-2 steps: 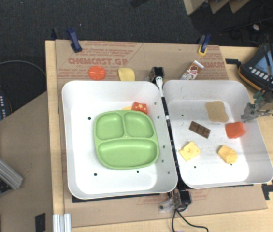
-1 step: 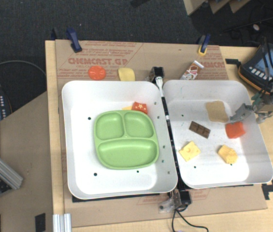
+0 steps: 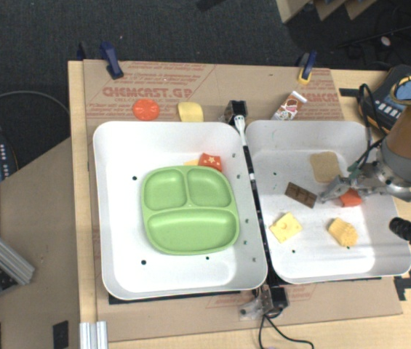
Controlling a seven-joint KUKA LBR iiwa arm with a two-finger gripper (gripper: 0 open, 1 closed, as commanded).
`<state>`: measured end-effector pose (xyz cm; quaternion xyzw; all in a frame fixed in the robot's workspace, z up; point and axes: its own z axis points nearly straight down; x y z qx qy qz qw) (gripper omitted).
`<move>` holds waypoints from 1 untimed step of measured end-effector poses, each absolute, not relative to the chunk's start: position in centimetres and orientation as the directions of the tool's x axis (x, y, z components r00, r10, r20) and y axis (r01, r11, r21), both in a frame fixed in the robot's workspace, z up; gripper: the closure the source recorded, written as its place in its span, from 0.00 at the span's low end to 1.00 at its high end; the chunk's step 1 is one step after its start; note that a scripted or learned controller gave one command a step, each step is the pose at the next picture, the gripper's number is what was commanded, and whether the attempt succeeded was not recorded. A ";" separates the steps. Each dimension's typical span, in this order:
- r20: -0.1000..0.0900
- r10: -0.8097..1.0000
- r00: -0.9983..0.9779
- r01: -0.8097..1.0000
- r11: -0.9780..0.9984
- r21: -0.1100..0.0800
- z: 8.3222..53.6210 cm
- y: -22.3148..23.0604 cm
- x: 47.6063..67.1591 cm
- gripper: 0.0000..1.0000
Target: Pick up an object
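We see two shallow white bins side by side on a cardboard-topped bench; the left bin (image 3: 110, 195) fills the middle of the frame and the right bin (image 3: 380, 257) sits toward the right edge. In the left bin lies a green divided plate (image 3: 188, 209), with a small red block (image 3: 211, 161) just beyond its upper rim. The arm (image 3: 409, 147) comes in from the right side of the frame, and its gripper (image 3: 342, 187) reaches down into the right bin; the grey fingers (image 3: 330, 191) stand apart, and a small red-orange piece (image 3: 350, 199) lies right at their tips, though we cannot tell whether it is gripped or merely touched. Just left of the gripper rests a dark brown bar (image 3: 300, 194); a tan slab (image 3: 325, 166) lies above it toward the bin's upper part. In the lower part of the right bin sit a pale yellow cheese wedge (image 3: 286, 227) and, to its right, an orange-yellow chunk (image 3: 343, 233). Above the bins, on the cardboard, lie an orange round piece (image 3: 145, 110), a yellow block (image 3: 190, 112) and a small wrapped packet (image 3: 289, 107).
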<state>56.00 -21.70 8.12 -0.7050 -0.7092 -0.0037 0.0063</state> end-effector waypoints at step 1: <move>0.001 1.000 -0.001 1.000 0.001 0.000 9.5 -22.3 55.9 1.00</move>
